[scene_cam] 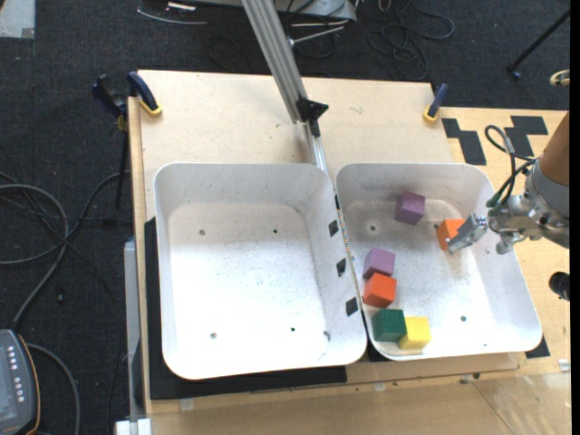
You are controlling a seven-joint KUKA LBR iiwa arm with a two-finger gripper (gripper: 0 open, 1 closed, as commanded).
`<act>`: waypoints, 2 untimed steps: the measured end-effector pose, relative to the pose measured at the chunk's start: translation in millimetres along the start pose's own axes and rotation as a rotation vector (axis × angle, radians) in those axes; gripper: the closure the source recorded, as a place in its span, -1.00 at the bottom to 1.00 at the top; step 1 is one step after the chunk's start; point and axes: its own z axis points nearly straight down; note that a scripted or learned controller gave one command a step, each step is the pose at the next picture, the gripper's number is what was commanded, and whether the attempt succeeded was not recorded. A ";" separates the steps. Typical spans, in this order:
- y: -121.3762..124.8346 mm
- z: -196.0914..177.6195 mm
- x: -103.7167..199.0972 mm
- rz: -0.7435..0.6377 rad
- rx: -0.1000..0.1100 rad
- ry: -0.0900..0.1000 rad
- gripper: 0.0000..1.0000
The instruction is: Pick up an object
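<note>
**Gripper at an orange block in the right bin**

A slanted metal rail (276, 48) runs from the 12 o'clock edge down to the seam between the two bins, ending in a black bracket (311, 111). Blue and yellow clamps (143, 93) grip the wooden bench (236, 116) at its 10 o'clock corner, and another clamp (436, 101) sits at 1 o'clock. Loose black cables (381, 16) lie on the dark floor beyond the bench. A black-and-white marker pattern (494, 134) shows on the bench toward 2 o'clock.

The left bin (181, 198) shows only its speckled white floor. The right bin (507, 315) holds six blocks. A purple block (410, 207) lies toward 12 o'clock of that bin, apart from the rest. Along the bin's 9 o'clock wall a lilac block (379, 263) touches an orange-red block (380, 289) just below it. At 7 o'clock a green block (389, 323) sits against a yellow block (415, 332).

The task's orange block (446, 233) lies toward 3 o'clock of the right bin. The gripper (464, 235) reaches in from 3 o'clock, its metal fingertips right against this block. Whether the fingers are spread or closed, and whether the block lies between them, cannot be told from this angle. No other block crowds the orange one; the purple block is its nearest neighbour, at its 10 o'clock.
</note>
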 end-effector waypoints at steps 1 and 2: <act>86.1 120.0 41.1 -0.006 -0.001 0.000 -1.00; 123.9 119.3 44.0 0.005 0.029 0.004 -1.00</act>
